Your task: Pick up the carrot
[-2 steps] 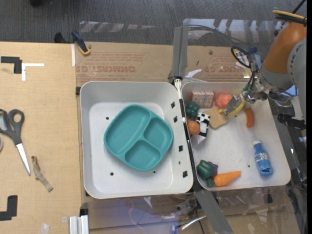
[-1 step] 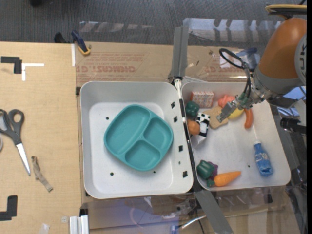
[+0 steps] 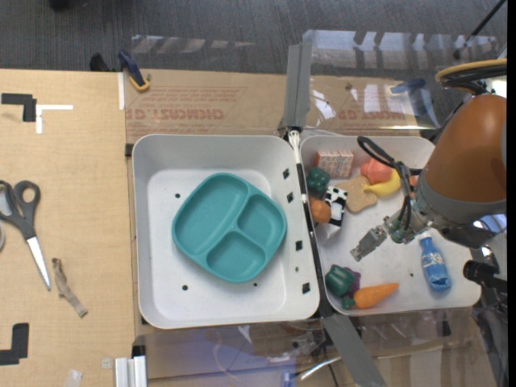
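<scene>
The carrot (image 3: 376, 295) lies in the lower part of the right bin (image 3: 451, 297), near its front edge, orange, with its point toward the right. Just left of it, touching or nearly so, sits a dark green pepper (image 3: 340, 280).

Above the carrot and well apart from it, the hand (image 3: 372, 243) hangs over the middle of the bin, reaching in from the right of the frame. Its fingers point toward the lower left; I cannot tell whether they are open or closed, and nothing shows between them. Behind it the arm (image 3: 472, 164) fills the right of the frame with its orange band.

Just right of the hand a blue bottle (image 3: 433, 264) lies on the bin floor. In the upper part of the bin sit a pink box (image 3: 336, 163), a red-orange piece (image 3: 374, 170), a banana (image 3: 389, 185) and a tan flat piece (image 3: 359, 196). Along the bin's left wall lie a dark green item (image 3: 318, 179), a black and white item (image 3: 335, 200) and an orange ball (image 3: 320, 210).

The left bin (image 3: 153, 280) holds a teal divided plate (image 3: 230, 226), tilted in the frame.

On the counter (image 3: 72, 200) at the left of the frame lie scissors (image 3: 26, 220) and, below them, a small strip (image 3: 70, 290).
</scene>
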Motion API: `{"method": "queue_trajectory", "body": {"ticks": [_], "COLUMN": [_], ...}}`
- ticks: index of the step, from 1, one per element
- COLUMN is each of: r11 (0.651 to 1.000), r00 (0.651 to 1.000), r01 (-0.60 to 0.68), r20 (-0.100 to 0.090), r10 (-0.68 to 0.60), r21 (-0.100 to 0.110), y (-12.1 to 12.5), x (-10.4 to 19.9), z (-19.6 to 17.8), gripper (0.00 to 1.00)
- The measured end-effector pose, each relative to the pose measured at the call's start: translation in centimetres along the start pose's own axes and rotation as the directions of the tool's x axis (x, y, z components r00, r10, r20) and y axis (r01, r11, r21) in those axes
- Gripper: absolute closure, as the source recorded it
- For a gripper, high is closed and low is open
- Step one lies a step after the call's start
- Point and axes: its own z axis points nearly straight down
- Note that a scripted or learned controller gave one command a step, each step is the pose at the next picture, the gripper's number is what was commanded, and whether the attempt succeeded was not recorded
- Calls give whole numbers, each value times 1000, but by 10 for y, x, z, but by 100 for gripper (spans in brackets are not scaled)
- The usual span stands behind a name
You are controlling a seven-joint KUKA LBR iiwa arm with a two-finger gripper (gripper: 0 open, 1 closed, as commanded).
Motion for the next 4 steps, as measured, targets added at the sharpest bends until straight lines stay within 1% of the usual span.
{"method": "queue_trajectory", "body": {"ticks": [1,2,3,4], "r11": [848,735,286,-252], "r00": [848,735,286,-252], "r01": [530,678,958,968], "r20": [0,17,6,5], "r10": [-530,-677,-958,-968], "r21": [-1,-7,0,2], "y": [-15,-9,1,1], "x": [-20,-20,-11,-41], "z": [77,94,88,98], "gripper": [0,0,0,0]}}
